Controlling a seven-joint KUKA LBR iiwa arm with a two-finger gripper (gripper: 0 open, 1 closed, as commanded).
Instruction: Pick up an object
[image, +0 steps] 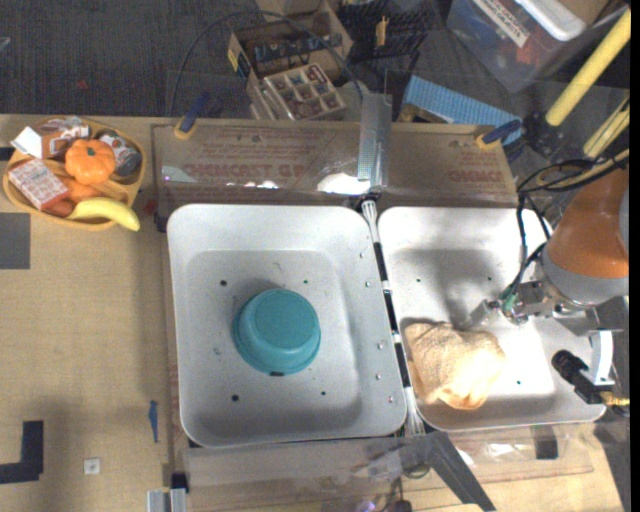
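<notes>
Reaching in from the right, arm (590, 245) sits over the right bin (440, 235), orange band above the wrist near that bin's right edge. Gripper (492, 308) points left toward the bin's middle, just above the cloth (455, 362). Fingers too small and blurred to read, cannot tell if open or closed. Nothing visibly between them.

Cloth is a crumpled tan and cream bundle lying in the front half of the right bin, close to its left edge and running toward the front edge. Its upper right corner lies just below and left of the gripper tip; touching or a slight gap, cannot tell.

Left bin (200, 240) holds a teal bowl (278, 330), upside down, about centred on the bin floor, well apart from the cloth.

Off the bins, near the bench's far left corner, a basket (72, 178) of toy food with a banana (106, 211) along its front rim.
</notes>
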